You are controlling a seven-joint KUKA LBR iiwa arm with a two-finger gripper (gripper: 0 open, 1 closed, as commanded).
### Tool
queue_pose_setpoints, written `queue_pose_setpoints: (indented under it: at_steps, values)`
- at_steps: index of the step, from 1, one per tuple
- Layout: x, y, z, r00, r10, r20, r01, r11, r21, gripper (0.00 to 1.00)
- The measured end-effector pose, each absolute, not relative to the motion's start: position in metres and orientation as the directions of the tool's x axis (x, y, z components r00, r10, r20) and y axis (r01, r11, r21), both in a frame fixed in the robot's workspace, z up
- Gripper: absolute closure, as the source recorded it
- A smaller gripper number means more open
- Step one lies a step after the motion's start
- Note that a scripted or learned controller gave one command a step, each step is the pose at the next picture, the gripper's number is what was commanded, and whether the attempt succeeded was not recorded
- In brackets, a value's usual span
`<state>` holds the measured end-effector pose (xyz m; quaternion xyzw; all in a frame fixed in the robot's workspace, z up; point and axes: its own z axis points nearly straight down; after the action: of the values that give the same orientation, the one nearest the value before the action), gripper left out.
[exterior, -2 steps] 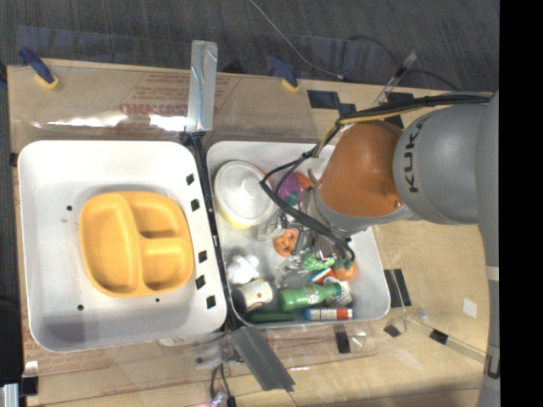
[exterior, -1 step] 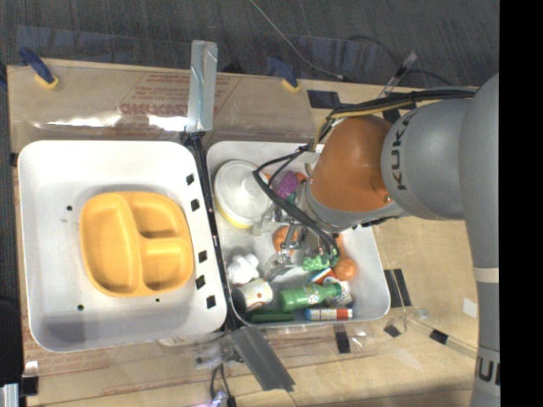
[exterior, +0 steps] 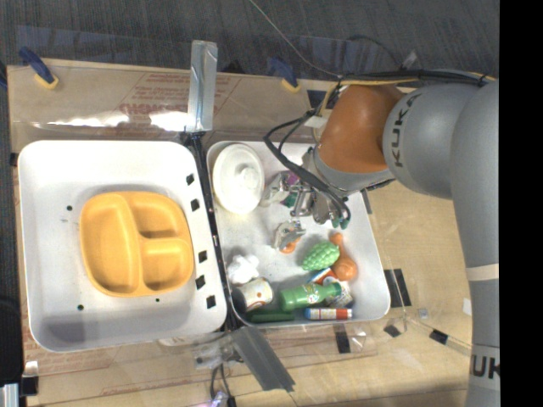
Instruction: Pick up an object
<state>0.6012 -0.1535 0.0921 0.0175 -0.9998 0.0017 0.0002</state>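
The grey arm with its orange band reached in over the right white bin [exterior: 370,253], its gripper [exterior: 293,227] low among the clutter; how the gripper stood could not be told. Beneath it lay a small orange piece [exterior: 288,246], with a bumpy green toy [exterior: 319,254], a green bottle [exterior: 297,298] and a white bowl [exterior: 238,176] nearby. The left white bin [exterior: 42,193] held a yellow divided plastic tray [exterior: 136,242]

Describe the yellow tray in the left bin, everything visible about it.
The yellow tray is a rounded, plastic-looking dish with three compartments, one long along its left side and two smaller on the right. It lies flat and upright on the floor of the left bin, slightly turned, roughly central. Nothing sits in it, and it touches only the bin floor, apart from the walls.
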Motion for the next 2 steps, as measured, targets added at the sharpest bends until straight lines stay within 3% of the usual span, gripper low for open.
queue_pose_setpoints:
  at_steps: [2]
  values:
    - [0.6011,-0.1533,0.0921,-0.999,-0.035,0.001,-0.035,0.999,-0.003,0.0]
